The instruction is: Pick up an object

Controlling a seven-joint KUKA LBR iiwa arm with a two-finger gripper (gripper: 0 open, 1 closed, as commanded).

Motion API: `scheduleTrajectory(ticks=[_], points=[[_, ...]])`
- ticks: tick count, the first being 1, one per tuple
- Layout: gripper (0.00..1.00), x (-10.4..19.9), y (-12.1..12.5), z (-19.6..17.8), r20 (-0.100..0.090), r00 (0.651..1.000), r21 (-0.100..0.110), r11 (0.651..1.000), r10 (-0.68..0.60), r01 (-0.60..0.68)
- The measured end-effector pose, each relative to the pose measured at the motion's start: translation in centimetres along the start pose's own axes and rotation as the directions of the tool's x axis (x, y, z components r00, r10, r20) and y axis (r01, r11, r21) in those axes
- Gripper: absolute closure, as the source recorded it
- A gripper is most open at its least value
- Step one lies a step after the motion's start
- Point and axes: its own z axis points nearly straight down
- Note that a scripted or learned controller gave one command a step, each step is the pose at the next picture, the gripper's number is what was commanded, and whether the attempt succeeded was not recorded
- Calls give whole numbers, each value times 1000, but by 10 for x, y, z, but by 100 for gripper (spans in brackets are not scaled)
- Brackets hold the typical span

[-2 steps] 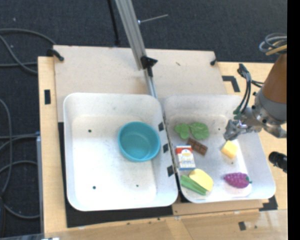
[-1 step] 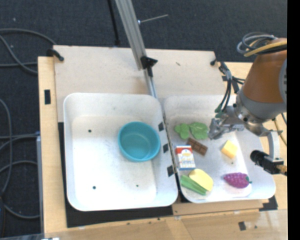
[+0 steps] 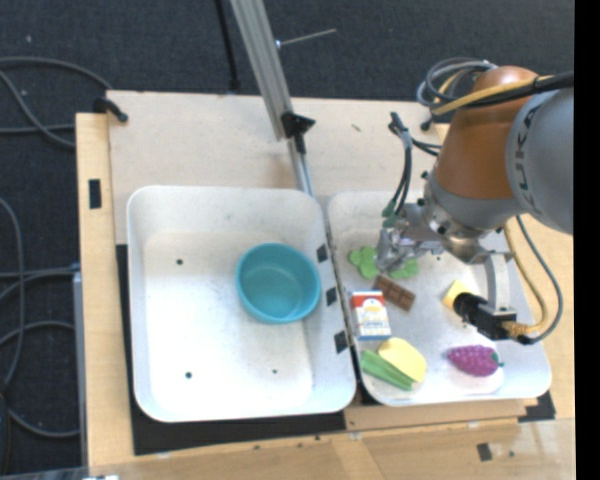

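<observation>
Operator: Which items lay nearest the camera?

Technician: At the near edge of the right bin (image 3: 528, 370), a yellow corn cob with green husk (image 3: 400, 360) lay beside a purple grape bunch (image 3: 473, 359). The two were apart.

Operator: And behind those?

Technician: A small red-and-white carton (image 3: 370, 315) stood just beyond the corn. A brown bar (image 3: 394, 293) lay tilted just beside the carton's far corner.

Operator: Where was the task's thing, and the pincer?

Technician: The green leafy toy (image 3: 364, 261) lay further back in the right bin, near the wall shared with the left bin (image 3: 180, 373). The pincer (image 3: 395, 259) was positioned directly over the toy, on the end of the grey-and-orange arm (image 3: 490, 158). Whether the pincer was released or clenched could not be told, nor whether it touched the toy.

Operator: The left bin?

Technician: It carried a teal bowl (image 3: 277, 281), upright, toward its right side.

Operator: Furthest back?

Technician: A slanted aluminium post (image 3: 265, 58) rose from the counter (image 3: 180, 138) behind both bins.
</observation>
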Motion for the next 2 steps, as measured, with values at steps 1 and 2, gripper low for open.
scheduleTrajectory(ticks=[1,2], points=[[100,55,10,-5,-1,1000,0,1000,0,0],[100,100,36,2,0,1000,0,1000,1,-1]])
